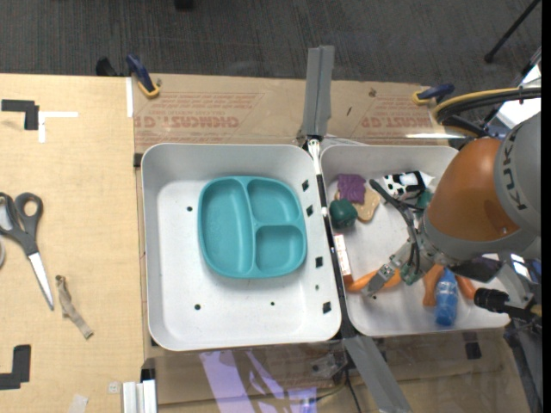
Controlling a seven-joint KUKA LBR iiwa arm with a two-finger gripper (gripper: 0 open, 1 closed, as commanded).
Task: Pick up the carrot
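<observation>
The carrot [362, 280] is a small orange piece lying near the front left of the right bin [379, 321], close to the wall between the two bins. My gripper [385, 279] reaches down from the orange-banded wrist [469, 200] and sits right at the carrot's right end, low in the bin. The wrist and gripper body hide how it meets the carrot.
In the right bin lie a purple item [350, 185], a dark green item [343, 213], a tan piece [371, 206], a blue bottle [445, 304] and other orange pieces [431, 289]. The left bin [164, 256] holds a teal divided plate [254, 226]. Scissors [26, 231] lie on the bench at left.
</observation>
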